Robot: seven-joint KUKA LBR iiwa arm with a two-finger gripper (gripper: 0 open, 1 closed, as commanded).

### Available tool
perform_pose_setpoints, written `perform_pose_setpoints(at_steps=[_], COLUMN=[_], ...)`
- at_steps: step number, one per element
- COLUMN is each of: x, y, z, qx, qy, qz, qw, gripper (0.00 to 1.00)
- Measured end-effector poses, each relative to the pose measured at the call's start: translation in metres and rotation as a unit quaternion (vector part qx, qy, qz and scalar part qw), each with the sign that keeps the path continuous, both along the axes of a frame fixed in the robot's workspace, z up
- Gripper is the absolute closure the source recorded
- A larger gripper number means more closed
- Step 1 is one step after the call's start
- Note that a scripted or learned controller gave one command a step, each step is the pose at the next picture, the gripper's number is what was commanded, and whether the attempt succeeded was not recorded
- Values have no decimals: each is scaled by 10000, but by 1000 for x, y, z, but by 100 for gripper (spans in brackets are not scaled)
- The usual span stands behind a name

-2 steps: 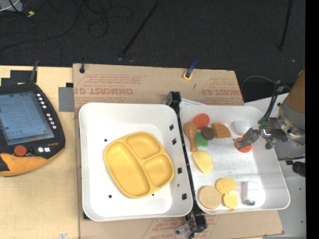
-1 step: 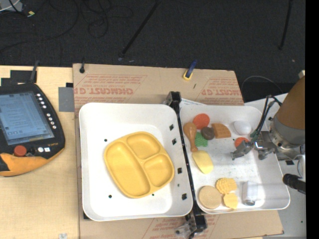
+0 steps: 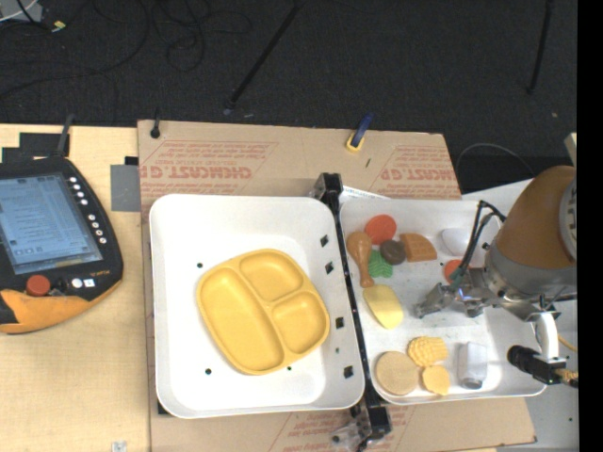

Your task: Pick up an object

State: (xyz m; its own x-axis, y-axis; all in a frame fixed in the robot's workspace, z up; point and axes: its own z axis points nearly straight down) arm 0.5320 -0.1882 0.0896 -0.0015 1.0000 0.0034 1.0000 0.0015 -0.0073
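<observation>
**Gripper low in the right bin, nothing held yet**

Camera view: the arm reaches in from the right, and the gripper [image 3: 450, 299] sits low over the floor of the right bin [image 3: 499, 389]. Its fingers look spread, with bare bin floor between them and no object there. The toys lie around it: a pale yellow piece [image 3: 382, 306] just to its left, a corn cob [image 3: 427, 350] and a round cookie [image 3: 396, 373] below, a green item [image 3: 379, 265] and a red tomato [image 3: 381, 228] above. The left bin [image 3: 179, 224] holds a yellow divided plate [image 3: 262, 309].

This looks like the approach step. The next move calls for centring over one toy, probably the pale yellow piece, then descending and closing.
</observation>
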Motion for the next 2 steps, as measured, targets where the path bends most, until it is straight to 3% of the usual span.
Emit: perform_pose_setpoints(at_steps=[1,2], x=[-1,-1], y=[0,-3], z=[-2,8], qx=[-5,-6], qy=[-20,-18], qz=[-36,-75], qw=[10000,10000], gripper=[0,100])
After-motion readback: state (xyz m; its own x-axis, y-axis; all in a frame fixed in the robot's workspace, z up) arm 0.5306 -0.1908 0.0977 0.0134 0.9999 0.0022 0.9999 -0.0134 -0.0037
